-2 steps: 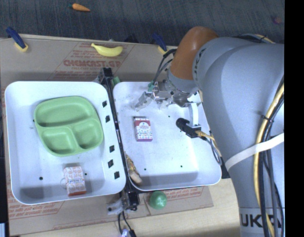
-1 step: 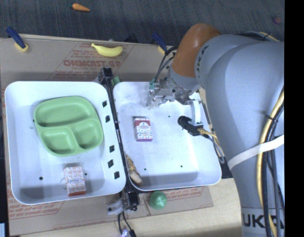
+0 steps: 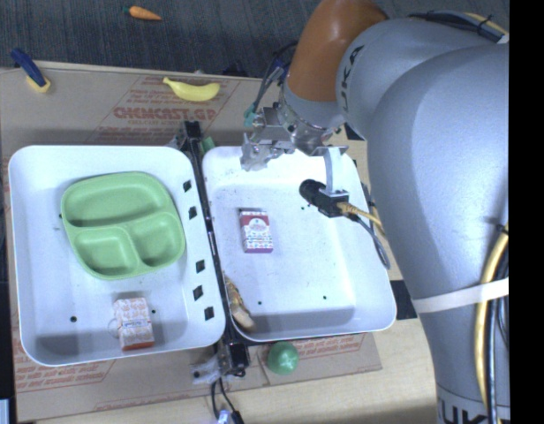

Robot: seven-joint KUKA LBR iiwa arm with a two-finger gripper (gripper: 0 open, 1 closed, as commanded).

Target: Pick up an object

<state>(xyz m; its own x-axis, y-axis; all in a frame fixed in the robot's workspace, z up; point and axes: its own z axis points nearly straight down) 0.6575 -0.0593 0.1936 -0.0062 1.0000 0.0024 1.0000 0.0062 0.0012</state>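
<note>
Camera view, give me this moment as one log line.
claw: above right bin's far-left corner | small red and white box: lying flat in right bin, untouched | green divided plastic tray: left bin

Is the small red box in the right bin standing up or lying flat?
Lying flat: the red box shows its broad printed face to the camera, resting on the right bin floor.

Even bright overhead light on my bench, white bins (image 3: 281, 316) near washed out, soft shadows along their near walls, dull sheen on my grey arm (image 3: 440, 148), slightly soft, grainy picture, dark floor beyond.
</note>
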